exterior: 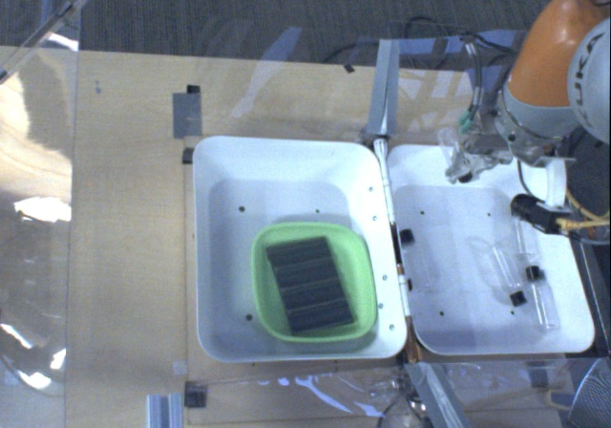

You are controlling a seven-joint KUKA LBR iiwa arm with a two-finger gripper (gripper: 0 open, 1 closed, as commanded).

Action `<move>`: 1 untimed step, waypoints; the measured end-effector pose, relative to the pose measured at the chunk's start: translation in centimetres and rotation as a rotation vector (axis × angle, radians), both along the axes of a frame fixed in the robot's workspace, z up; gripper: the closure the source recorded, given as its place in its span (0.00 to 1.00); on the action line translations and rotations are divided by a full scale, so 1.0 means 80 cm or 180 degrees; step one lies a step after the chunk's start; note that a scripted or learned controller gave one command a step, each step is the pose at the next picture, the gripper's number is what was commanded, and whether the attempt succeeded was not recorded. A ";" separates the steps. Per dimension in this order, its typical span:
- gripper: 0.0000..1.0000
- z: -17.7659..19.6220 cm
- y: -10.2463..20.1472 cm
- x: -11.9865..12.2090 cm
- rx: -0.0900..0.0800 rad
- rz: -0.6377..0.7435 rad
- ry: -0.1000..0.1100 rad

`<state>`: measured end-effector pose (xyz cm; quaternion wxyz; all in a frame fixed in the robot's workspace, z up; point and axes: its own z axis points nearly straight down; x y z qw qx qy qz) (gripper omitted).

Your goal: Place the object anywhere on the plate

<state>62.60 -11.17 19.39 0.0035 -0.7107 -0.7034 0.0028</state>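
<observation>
While the big grey and orange arm [563, 63] is reaching in over the right bin [449, 321], its gripper [468, 163] is hanging near the back edge, and I cannot tell what its grip is doing. In the left bin [224, 245], a green square plate [355, 254] is holding a dark ridged block [307, 285]. A clear tube [530, 278] is lying in the right bin.
</observation>
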 end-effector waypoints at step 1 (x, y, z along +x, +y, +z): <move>1.00 0.155 0.040 0.018 -0.0012 0.0674 -0.0067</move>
